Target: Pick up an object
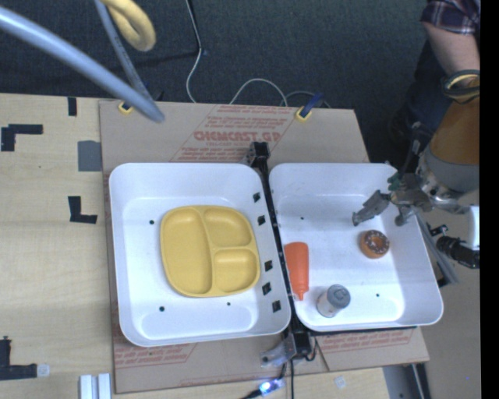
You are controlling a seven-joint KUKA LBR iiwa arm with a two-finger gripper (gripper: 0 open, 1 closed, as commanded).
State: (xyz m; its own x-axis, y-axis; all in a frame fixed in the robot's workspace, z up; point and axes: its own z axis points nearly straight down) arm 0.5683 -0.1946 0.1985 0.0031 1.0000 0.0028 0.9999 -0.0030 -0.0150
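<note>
In the right bin (pixel 312 187) lie a chocolate doughnut (pixel 374 244), an orange carrot-shaped piece (pixel 297 268) against the left wall, and a small grey cylinder (pixel 334 299) near the front. My gripper (pixel 383 207) hangs over the right bin's far right part, just above and left of the doughnut. Its fingers (pixel 368 210) are spread apart with nothing between them. The left bin (pixel 132 187) holds a yellow divided plate (pixel 210 250).
The grey arm with its orange band (pixel 460 136) comes in from the right edge. A person's sleeve (pixel 456 23) shows at the top right. Cables (pixel 257 90) and clips lie on the cardboard behind the bins. Grey rods (pixel 78 54) cross the top left.
</note>
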